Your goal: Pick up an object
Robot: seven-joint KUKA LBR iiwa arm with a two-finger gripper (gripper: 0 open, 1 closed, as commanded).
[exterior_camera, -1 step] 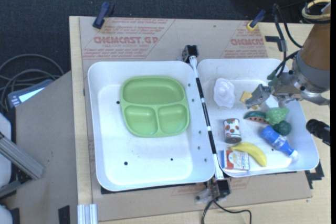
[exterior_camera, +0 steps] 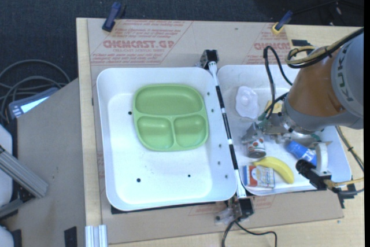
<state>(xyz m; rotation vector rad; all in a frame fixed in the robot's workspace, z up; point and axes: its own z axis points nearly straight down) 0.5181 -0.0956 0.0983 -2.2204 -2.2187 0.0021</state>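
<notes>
KUKA arm reaches in from the right over the right bin, gripper low among the clutter, apparently at the approach/descend stage of a pick. Objects lie in that bin: a clear plastic piece toward the back, a small can-like item just below the gripper, a banana beside a printed packet at the front, a blue item partly under the wrist. Gripper state can't be told; wrist and cabling mask it. Next move likely needs centring on the can, then closing. Left bin holds a green divided tray.
</notes>
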